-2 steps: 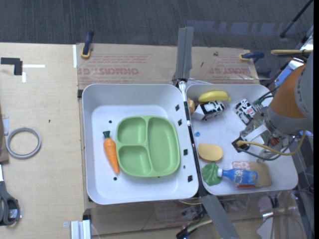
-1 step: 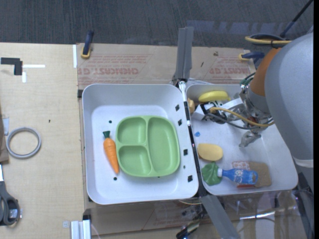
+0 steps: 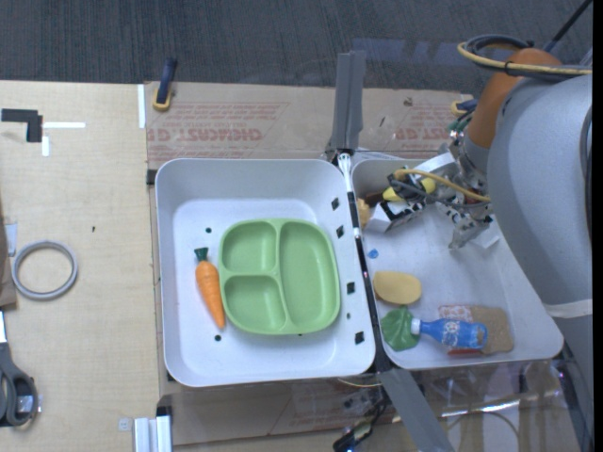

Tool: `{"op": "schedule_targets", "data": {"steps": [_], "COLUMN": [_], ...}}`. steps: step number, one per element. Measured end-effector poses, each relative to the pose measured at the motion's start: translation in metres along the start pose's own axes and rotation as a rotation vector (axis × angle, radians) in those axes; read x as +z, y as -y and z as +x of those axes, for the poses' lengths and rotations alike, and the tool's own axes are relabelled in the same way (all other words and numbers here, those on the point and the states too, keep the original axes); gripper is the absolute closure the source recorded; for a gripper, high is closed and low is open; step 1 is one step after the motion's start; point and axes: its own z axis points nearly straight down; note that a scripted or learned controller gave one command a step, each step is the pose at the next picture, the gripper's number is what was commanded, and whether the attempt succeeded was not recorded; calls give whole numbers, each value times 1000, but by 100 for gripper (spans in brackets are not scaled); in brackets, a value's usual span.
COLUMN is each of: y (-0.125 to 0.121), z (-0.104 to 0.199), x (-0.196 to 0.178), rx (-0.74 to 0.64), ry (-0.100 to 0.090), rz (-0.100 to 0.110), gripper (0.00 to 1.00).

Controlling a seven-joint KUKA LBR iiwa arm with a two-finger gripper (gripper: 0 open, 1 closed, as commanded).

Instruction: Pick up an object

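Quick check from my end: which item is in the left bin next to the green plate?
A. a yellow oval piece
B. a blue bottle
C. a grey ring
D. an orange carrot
D: the orange carrot lies on the floor of the left bin, along the left side of the green divided plate.

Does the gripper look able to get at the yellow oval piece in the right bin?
Probably yes: the yellow oval piece lies uncovered in the right bin, apart from the blue bottle, and nothing stands between it and the gripper.
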Motion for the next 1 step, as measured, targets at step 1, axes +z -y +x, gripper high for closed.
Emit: {"op": "schedule_targets", "data": {"steps": [1], "y": [17], "z": [-53], "x": [-118], "rx": [24], "ry": [-6], "rz": [-2], "gripper": [0]}}
